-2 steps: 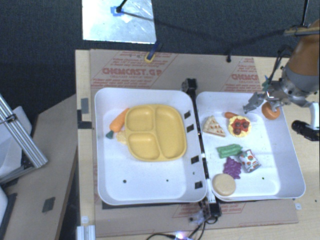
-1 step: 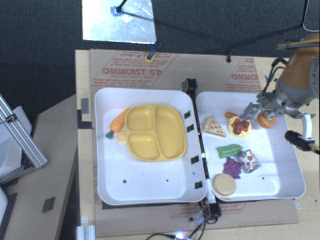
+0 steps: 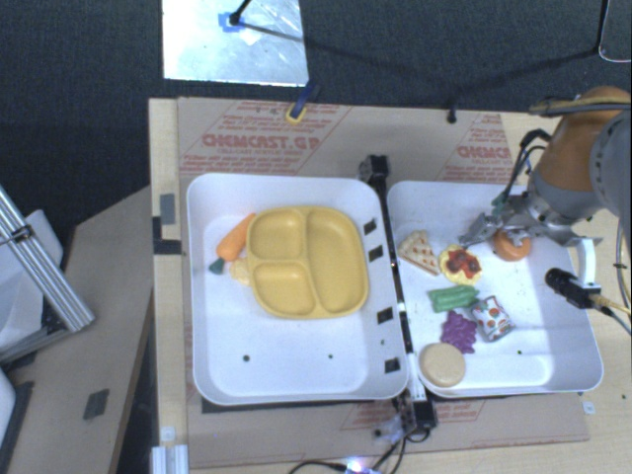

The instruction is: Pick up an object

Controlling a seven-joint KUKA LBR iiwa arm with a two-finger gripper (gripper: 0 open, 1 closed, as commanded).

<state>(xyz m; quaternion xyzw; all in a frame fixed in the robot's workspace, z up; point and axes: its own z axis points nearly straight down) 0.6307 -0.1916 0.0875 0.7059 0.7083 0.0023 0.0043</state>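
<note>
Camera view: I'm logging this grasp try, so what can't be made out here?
- Gripper: its fingers blur into the orange item in the right bin; contact or a hold can't be judged.
- Small item beside the yellow tray: the tray's edge partly covers it, kind unclear.
- Carton: print too small to read.
- Arm: cut off by the right edge.

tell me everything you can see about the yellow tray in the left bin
The yellow tray looks like smooth plastic, a rounded rectangle with three compartments: two smaller ones along its far side and one long one along the near side. All three hold nothing. It lies flat, slightly rotated, near the middle of the left bin. An orange toy carrot rests against its left edge, and a small yellowish piece pokes out beside that edge.
</note>
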